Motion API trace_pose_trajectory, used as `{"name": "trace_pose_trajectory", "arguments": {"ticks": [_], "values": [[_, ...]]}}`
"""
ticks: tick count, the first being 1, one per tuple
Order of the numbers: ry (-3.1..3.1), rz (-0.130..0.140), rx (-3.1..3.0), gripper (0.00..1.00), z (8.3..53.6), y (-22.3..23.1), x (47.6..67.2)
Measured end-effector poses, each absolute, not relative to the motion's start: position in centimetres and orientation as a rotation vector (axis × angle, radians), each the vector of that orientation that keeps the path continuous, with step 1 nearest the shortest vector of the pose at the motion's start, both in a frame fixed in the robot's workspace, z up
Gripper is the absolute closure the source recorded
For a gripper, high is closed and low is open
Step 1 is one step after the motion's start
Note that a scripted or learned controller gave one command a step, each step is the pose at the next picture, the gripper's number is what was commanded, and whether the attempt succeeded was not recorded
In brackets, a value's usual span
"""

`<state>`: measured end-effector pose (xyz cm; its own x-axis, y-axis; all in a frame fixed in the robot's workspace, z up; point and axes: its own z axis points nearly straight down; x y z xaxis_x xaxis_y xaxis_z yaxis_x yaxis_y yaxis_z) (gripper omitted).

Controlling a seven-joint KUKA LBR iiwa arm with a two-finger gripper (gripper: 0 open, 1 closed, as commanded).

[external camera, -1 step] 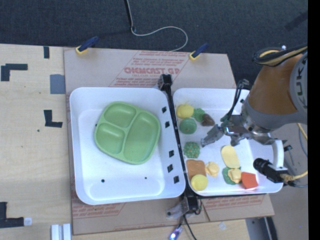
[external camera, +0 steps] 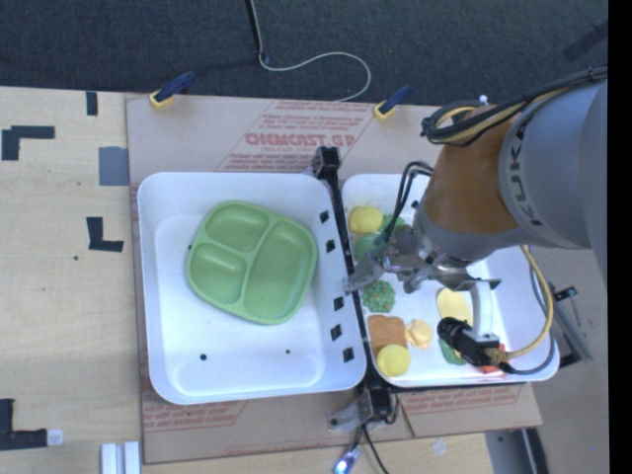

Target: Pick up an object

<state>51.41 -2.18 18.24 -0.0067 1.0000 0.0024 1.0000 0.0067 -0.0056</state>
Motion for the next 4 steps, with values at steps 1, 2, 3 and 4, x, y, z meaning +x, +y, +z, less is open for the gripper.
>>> {"name": "trace_pose_trajectory", "arguments": {"ticks": [1, 2, 3, 4], "values": [[-2.226, 0.004, -2.208, 0.00, 18.7, 5.3, 48.1], [-2.220, 0.006, -2.216, 1.00, 19.6, 4.9, 48.2], [-2.235, -0.017, -2.216, 1.00, 32.6, 9.5, 49.4], [-2.223, -0.012, -2.231, 1.00, 42.5, 3.4, 48.4]]}}
